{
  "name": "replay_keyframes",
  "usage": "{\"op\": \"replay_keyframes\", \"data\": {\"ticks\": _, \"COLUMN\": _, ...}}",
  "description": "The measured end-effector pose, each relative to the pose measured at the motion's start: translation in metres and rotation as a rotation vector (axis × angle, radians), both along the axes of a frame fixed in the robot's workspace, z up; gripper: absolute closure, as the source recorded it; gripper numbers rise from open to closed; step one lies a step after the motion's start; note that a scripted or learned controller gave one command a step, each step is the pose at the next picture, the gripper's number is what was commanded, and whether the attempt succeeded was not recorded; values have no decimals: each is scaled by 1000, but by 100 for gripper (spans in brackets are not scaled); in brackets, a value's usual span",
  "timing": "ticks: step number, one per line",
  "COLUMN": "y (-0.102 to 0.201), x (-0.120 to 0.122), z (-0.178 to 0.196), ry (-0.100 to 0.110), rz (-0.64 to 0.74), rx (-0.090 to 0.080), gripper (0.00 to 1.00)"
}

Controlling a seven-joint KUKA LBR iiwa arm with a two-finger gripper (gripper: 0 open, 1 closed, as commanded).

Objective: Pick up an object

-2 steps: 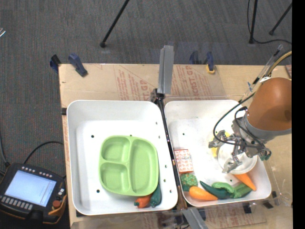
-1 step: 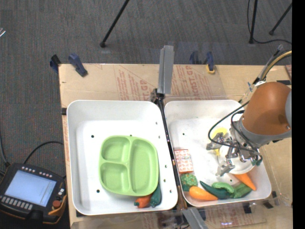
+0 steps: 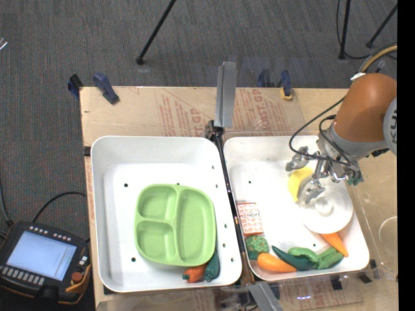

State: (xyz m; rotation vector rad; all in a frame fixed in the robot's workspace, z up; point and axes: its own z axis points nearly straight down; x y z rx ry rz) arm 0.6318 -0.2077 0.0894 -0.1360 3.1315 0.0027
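Observation:
The right bin (image 3: pixel 259 149) holds a yellow rounded object (image 3: pixel 297 184), a white round dish (image 3: pixel 331 218), a small red-and-white box (image 3: pixel 249 218), a broccoli piece (image 3: pixel 257 245), an orange pepper (image 3: pixel 275 262), green vegetables (image 3: pixel 303 256) and a carrot (image 3: pixel 334 241). My gripper (image 3: pixel 316 188) hangs low in this bin, between the yellow object and the back rim of the white dish. It covers the yellow object's right side. Nothing shows held in it.
The left bin (image 3: pixel 110 167) holds a green divided plate (image 3: pixel 175 224), with an orange toy (image 3: pixel 194 275) and a dark green toy (image 3: pixel 212 269) at its front corner. A teach pendant (image 3: pixel 42 258) lies off the bench at the lower left. Tripod legs stand behind the bench.

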Motion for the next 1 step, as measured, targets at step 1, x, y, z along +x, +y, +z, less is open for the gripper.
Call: {"op": "replay_keyframes", "data": {"ticks": 1, "y": 23, "x": 3, "z": -1, "ry": 4, "rz": 30, "rx": 0, "gripper": 0}}
